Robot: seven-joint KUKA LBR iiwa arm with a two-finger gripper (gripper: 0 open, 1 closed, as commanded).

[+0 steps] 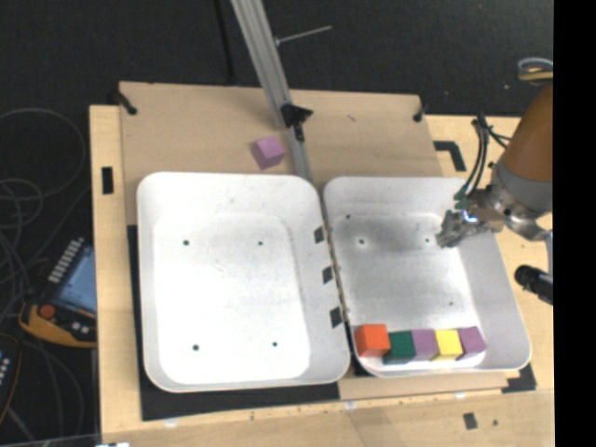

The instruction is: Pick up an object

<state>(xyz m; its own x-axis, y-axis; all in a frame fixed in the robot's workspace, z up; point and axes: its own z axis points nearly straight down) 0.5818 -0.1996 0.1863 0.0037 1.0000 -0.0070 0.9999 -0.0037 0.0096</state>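
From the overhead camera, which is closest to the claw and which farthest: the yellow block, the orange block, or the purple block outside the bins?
Measured from the claw:
1. Yellow block, in the right bin's near row.
2. Orange block, at that row's left end.
3. Purple block, on the bench behind the left bin.

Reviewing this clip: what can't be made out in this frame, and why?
- Gripper in the camera view: too small and blurred to judge its state or whether it holds anything.
- Arm: cut off by the right edge.
- Row of blocks against the right bin's near wall: lower faces hidden by the rim.
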